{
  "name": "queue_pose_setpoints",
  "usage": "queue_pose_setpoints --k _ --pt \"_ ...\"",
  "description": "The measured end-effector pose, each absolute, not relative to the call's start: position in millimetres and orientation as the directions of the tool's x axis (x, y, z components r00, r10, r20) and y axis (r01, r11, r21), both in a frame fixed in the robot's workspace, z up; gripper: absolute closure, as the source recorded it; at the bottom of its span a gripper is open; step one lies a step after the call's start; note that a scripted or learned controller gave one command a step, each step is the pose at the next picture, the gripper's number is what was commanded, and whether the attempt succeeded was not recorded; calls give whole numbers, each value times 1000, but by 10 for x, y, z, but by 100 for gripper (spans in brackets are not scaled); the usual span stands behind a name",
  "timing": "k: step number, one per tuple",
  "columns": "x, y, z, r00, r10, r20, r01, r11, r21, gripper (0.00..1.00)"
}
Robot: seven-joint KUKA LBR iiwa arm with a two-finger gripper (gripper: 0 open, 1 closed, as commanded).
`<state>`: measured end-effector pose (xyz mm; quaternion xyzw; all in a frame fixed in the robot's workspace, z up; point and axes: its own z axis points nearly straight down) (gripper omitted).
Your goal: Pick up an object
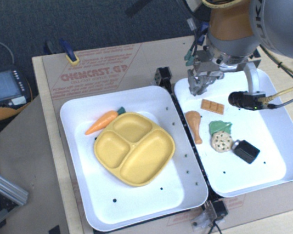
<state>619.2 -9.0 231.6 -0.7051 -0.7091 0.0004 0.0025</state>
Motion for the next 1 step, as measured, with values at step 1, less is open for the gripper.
queue_pose_setpoints --k 1 --pt "6165 401 2353 -5 1000 2 1000 5 -1 100"
